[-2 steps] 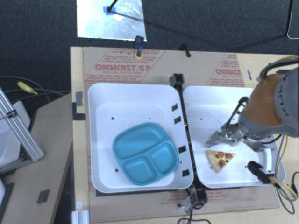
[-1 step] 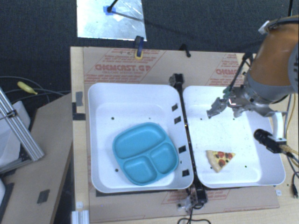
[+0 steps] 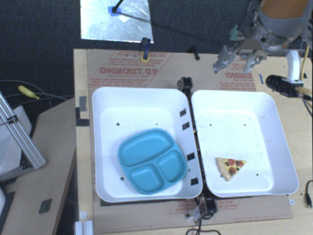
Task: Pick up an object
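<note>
A cardboard-topped counter point(image 3: 127, 67) bears two white bins, the left bin point(image 3: 137, 102) holding a blue tray point(image 3: 151, 160) and the right bin point(image 3: 234, 106) a pizza slice point(image 3: 230, 167) near its front edge. The claw point(image 3: 239, 62) hangs spread and bare beyond the right bin's far rim, well apart from the slice. The slice looks a light, stiff toy lying flat, probably best pinched across its narrow width near the crust.
</note>
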You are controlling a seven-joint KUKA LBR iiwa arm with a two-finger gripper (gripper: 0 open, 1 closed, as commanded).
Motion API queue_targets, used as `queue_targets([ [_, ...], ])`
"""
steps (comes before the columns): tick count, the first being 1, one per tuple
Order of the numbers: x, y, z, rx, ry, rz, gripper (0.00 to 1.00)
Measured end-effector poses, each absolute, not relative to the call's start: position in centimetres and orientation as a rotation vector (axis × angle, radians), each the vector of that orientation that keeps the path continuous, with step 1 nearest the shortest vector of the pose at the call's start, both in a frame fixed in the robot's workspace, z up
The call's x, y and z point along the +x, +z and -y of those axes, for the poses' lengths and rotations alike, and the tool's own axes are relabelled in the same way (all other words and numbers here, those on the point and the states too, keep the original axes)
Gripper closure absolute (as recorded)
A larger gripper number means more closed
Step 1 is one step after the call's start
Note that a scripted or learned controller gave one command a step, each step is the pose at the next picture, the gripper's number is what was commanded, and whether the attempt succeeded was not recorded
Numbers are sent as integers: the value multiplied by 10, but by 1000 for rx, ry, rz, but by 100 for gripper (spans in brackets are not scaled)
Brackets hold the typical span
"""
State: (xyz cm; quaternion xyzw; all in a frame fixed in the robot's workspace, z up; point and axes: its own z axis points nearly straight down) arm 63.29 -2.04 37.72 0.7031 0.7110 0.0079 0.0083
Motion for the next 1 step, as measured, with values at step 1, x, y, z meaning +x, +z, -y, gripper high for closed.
queue_targets([
  [1, 667, 214, -47, 2216, -8, -2239, 0],
])
